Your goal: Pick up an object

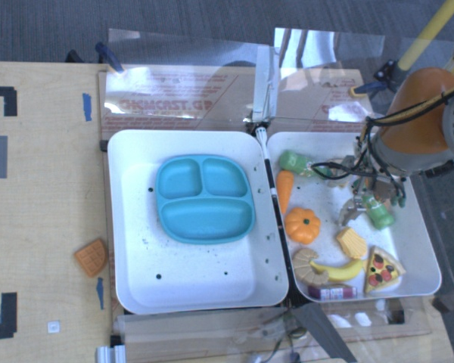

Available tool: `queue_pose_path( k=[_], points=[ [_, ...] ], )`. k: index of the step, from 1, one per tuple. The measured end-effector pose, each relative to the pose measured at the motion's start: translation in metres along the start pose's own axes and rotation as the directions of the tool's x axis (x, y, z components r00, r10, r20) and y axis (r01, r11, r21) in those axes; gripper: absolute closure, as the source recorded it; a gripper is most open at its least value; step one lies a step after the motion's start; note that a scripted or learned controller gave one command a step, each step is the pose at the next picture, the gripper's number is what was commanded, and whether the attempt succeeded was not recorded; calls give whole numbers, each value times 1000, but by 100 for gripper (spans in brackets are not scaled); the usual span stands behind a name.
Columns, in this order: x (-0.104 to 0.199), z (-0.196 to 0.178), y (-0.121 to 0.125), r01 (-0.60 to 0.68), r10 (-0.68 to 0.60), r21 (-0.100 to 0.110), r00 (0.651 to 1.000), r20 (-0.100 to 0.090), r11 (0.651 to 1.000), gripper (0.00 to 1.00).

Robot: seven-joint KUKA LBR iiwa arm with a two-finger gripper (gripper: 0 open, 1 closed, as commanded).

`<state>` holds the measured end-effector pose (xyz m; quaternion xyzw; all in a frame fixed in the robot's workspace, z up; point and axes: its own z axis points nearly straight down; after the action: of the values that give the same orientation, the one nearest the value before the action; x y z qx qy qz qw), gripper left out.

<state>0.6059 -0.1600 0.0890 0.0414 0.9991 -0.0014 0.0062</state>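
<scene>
Right now the gripper (361, 206) is down inside the right bin (424, 255), its metal fingers (351, 214) spread apart with nothing pinched between them. Landmark: the orange pumpkin (303, 224) near that bin's left wall. The fingertips hang to the right of the pumpkin, just above the yellow block (352, 242). A green cylinder (379, 213) lies just beside the fingers on their far side from the pumpkin; touching or not, can't tell. Up from the pumpkin: carrot (284, 190), and past it a green piece (293, 161). Below the pumpkin: tan cookie-like piece (303, 261), banana (340, 269), a dark tube (330, 293) at the bin's front edge. Pizza slice (381, 269) is down-right of the pumpkin. Left of the pumpkin, in the left bin (136, 278), sits a blue divided plate (205, 198). Far left of the pumpkin, out on the bench, an orange waffle piece (91, 257).
</scene>
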Motion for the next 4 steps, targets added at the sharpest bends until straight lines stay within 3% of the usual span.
queue_pose_path(
  k=[1, 2, 3, 4],
  points=[
    [10, 1, -65, -114, 114, 1, 994, 0, 994, 0],
    [-35, 1, -53, -237, 237, 2, 971, -16, 972, 0],
    [-7, 1, -41, -279, 279, 0, 960, -4, 960, 0],
    [-12, -14, -41, -278, 278, -1, 961, 12, 961, 100]
  ],
)
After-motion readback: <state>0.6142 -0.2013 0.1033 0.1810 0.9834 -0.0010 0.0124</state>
